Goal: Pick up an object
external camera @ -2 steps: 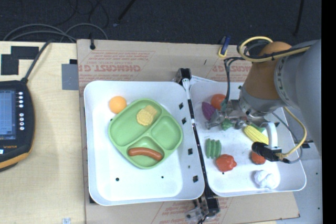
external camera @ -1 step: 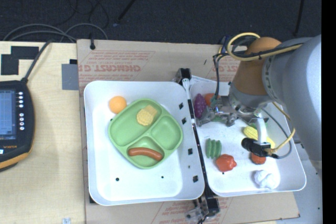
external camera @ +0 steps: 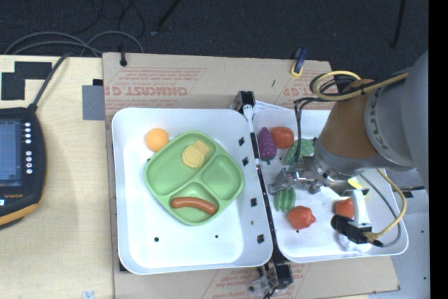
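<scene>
1. Arm (external camera: pixel 381 129): cut off by the right edge of the frame; base out of view.
2. Gripper (external camera: pixel 285 182): fingertip state indistinct against the items beneath.
3. Green item (external camera: pixel 302 149) at centre right: partly covered by the wrist; identity undetermined.
4. Handheld control pendant (external camera: pixel 17 164): cut off by the left edge.
5. Right bin (external camera: pixel 392 245): upper right portion hidden under the arm.
6. Orange-red item (external camera: pixel 344 207) at lower right: too small to identify.

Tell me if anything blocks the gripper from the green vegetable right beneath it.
Nothing visible does. The gripper hangs just above the green vegetable in the right bin. The red tomato and the purple piece lie beside it, not between.
</scene>
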Motion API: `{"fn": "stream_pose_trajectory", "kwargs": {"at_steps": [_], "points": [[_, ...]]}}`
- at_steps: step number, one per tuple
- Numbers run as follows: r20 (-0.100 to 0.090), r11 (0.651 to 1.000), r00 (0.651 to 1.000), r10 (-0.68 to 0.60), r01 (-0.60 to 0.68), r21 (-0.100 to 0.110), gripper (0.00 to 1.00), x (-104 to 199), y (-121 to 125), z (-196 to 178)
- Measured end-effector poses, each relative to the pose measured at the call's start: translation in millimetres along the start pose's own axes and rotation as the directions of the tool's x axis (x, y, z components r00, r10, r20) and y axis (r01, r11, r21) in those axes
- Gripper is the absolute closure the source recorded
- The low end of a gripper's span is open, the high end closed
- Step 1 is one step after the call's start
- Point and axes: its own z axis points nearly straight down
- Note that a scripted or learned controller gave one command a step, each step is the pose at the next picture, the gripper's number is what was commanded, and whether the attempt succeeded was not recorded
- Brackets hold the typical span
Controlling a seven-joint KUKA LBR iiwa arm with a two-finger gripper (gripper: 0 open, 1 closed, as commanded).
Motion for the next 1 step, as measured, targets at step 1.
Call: {"fn": "stream_pose_trajectory", "kwargs": {"at_steps": [1], "points": [[0.0, 1.0, 1.0, 0.004, -0.004, -0.001, 1.0, -1.6, 2.1, -10.2]]}}
